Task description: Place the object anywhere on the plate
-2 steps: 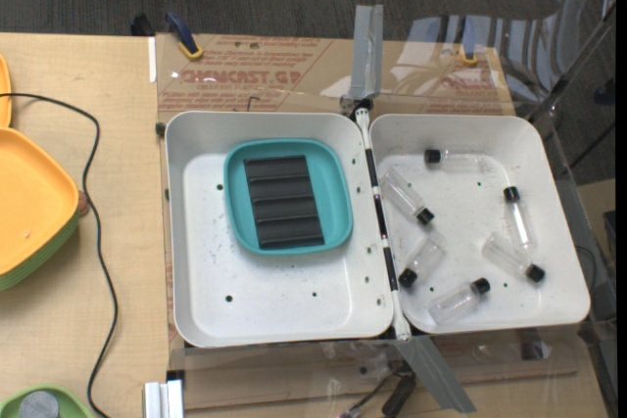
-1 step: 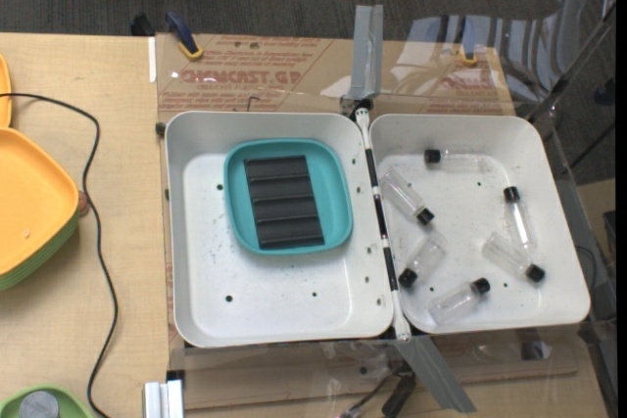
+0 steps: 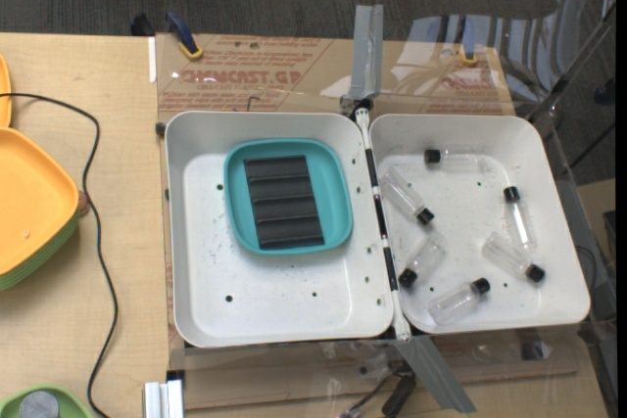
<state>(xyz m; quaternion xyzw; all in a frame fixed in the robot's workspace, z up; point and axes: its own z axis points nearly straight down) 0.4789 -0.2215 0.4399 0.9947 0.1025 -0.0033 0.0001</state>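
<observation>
A teal plate (image 3: 338, 201) with a dark ribbed insert lies in the left white bin (image 3: 196, 240), toward its upper middle. The right white bin (image 3: 549, 201) holds several clear plastic vials with black caps, scattered about: one (image 3: 407, 199) near the bin's left wall, one (image 3: 518, 218) at the right, one (image 3: 460, 297) near the front.
A cardboard sheet (image 3: 294, 73) lies behind the bins. Orange and green dishes (image 3: 29, 210) sit at the far left of the wooden bench, and a black cable (image 3: 98, 240) runs down beside them. A metal post (image 3: 367, 54) stands between the bins at the back.
</observation>
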